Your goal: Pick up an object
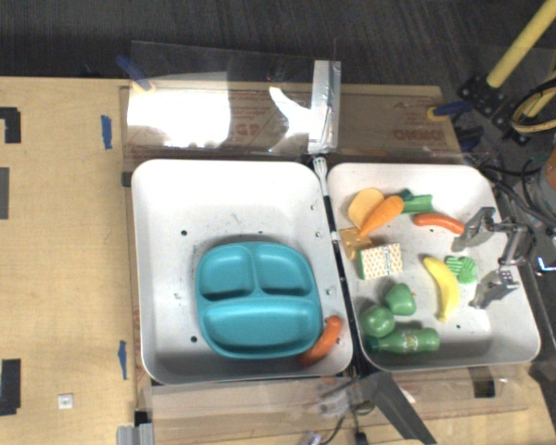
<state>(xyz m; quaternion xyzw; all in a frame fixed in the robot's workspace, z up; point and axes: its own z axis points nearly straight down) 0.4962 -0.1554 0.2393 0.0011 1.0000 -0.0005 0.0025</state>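
The right bin [514, 336] holds toy food. There is a yellow banana [442, 286], a small green leafy piece [461, 269], a red-orange pepper [436, 221], a carrot [382, 215] with a green top, a checkered box [382, 261], two green peppers [400, 298] and a cucumber [408, 341]. My gripper [483, 259] hovers at the bin's right side, just right of the leafy piece and the banana. It is open; one fingertip [472, 227] is near the red-orange pepper's end, the other [491, 291] is right of the banana. Nothing sits between them.
The left bin [167, 202] carries a teal divided plate [258, 297], with an orange carrot [324, 338] against its lower right corner. A clear plastic sheet lies behind the bins. Cables and a yellow pole stand at the far right.
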